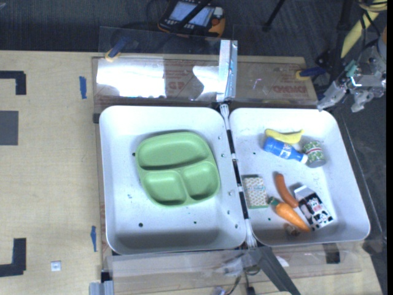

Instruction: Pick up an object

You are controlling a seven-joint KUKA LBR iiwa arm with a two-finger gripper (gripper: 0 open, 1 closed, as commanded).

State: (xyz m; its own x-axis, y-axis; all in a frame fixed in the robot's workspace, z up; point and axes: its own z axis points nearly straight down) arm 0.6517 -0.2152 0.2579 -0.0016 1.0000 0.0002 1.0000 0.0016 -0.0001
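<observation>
The right white bin holds several small items. A yellow banana lies at the back against a blue bottle, with a green can to their right. Nearer the front are a patterned packet, two orange carrots and a black-and-white carton. My gripper hangs outside the bin, beyond its far right corner, well above and apart from every item. Nothing is visible in its grasp.
The left bin holds a green divided plate. A clear panel and a metal upright stand behind the bins. A handheld controller and yellow cables lie on the floor beyond.
</observation>
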